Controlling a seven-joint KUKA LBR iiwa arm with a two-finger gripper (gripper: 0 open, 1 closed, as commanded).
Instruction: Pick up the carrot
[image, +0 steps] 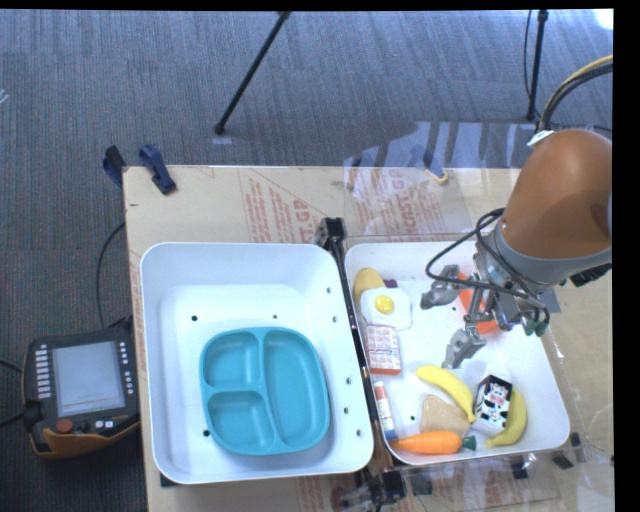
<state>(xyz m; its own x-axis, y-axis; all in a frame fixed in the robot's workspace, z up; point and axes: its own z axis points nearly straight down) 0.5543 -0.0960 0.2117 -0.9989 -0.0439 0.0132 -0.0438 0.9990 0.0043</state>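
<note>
At far left, beside the tabletop (240, 205), sat a teach pendant (82, 388). Left bin (160, 300) held a blue divided plate (266, 388). Right bin (552, 385) was crowded: along its left wall a fried-egg toy (385, 306), a small red-and-white packet (381, 349) & a thin tube (383, 402). Further right lay a banana (446, 386), a tan bread-like piece (443, 414) and a black-and-white milk carton (492, 404). Carrot (432, 443) lay on its side at the bin's near wall, just below the bread piece, green stub pointing right, touching or nearly touching the bread. Hand (455, 325) hovered above the bin's middle, well apart from the carrot, fingers spread w/ nothing between them; something orange-red showed close behind the wrist, unclear what.

Judgement: carrot looked like a light, stiff plastic toy, smooth, tapered, so prob. slippery & apt to roll. Best grip across the thick mid-section, jaws closing over the short width; wall and bread crowd it, so approach needs care.
</note>
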